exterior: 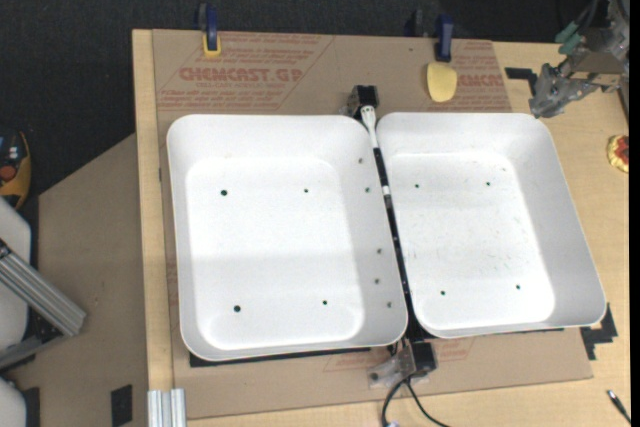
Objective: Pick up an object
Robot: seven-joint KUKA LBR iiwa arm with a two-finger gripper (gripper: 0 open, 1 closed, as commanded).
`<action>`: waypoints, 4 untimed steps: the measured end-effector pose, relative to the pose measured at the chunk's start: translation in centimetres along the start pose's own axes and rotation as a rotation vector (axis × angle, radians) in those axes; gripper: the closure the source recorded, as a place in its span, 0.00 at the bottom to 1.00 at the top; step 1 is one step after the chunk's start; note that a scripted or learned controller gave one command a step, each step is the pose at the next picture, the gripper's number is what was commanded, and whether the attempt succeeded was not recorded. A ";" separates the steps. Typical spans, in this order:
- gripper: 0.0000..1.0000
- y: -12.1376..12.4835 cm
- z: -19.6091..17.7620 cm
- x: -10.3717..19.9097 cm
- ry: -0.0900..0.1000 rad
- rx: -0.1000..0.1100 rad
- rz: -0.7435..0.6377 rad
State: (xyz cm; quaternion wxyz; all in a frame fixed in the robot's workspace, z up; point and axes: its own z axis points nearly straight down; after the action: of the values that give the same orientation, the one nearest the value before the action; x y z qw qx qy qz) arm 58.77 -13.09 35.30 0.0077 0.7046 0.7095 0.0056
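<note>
two white bins [270, 130] [480, 125], two blue clamps [209, 27] [444, 37]

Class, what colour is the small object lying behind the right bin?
Pale yellow object, seen in the camera view.

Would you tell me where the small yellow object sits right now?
The yellow object lies on the brown board outside the bins, just behind the right bin's back left corner, below a blue clamp.
</note>
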 end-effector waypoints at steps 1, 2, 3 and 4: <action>1.00 -3.5 4.7 15.0 0.009 0.026 -0.009; 1.00 -2.5 -5.6 18.2 0.005 0.005 0.001; 1.00 -4.7 5.6 26.6 0.004 0.031 -0.002; 1.00 -5.0 2.2 26.0 0.004 0.015 0.006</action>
State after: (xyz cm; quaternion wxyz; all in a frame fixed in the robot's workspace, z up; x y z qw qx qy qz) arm 53.60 12.90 32.96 0.0010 0.7067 0.7075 0.0018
